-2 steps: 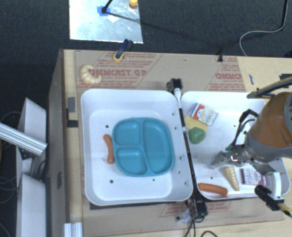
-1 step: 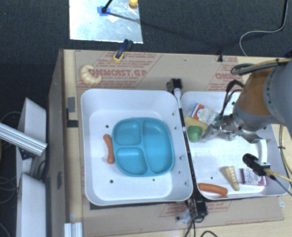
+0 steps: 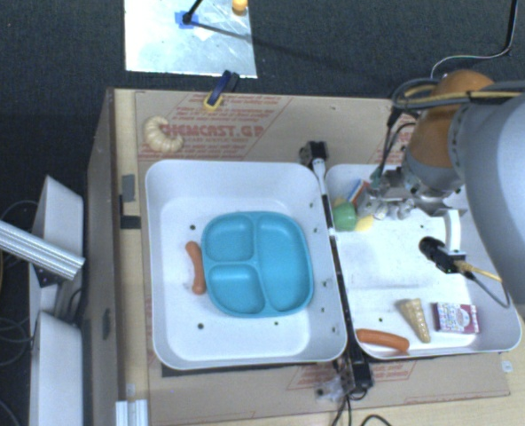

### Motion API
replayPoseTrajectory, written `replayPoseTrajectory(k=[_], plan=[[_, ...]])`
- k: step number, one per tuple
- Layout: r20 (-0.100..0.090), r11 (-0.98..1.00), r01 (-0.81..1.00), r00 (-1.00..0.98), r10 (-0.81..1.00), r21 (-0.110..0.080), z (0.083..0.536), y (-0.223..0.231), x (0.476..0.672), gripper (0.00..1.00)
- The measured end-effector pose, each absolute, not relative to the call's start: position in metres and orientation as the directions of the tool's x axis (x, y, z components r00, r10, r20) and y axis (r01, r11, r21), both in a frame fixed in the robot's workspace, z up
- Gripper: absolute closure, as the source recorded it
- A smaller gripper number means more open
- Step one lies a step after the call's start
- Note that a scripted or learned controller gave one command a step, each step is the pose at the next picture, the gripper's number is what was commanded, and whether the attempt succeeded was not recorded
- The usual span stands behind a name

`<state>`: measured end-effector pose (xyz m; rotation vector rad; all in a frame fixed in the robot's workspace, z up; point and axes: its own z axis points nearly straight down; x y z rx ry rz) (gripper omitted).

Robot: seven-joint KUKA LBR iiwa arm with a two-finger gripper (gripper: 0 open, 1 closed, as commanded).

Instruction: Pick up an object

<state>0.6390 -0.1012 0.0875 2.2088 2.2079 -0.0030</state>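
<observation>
White plastic bins sit side by side; the left bin (image 3: 169, 238) bears a blue divided tray (image 3: 255, 263) with a sausage (image 3: 196, 267) just beside it. Over the right bin (image 3: 378, 273) the gripper (image 3: 388, 204) hangs at the far left corner, its tips lost against grey wrist metal, so I cannot tell how the jaws stand. A green ball (image 3: 344, 214) and a yellow piece (image 3: 364, 223) lie just beside it, perhaps touching. Near the front rim lie another sausage (image 3: 383, 340), a cone (image 3: 415, 318) and a small box (image 3: 455, 318).
</observation>
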Motion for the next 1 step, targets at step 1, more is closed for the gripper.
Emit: replayPoseTrajectory(k=[1], plan=[[-0.021, -0.001, 1.000, 0.001, 1.000, -0.009, 0.0879, -0.0980, 0.6661, 0.00]])
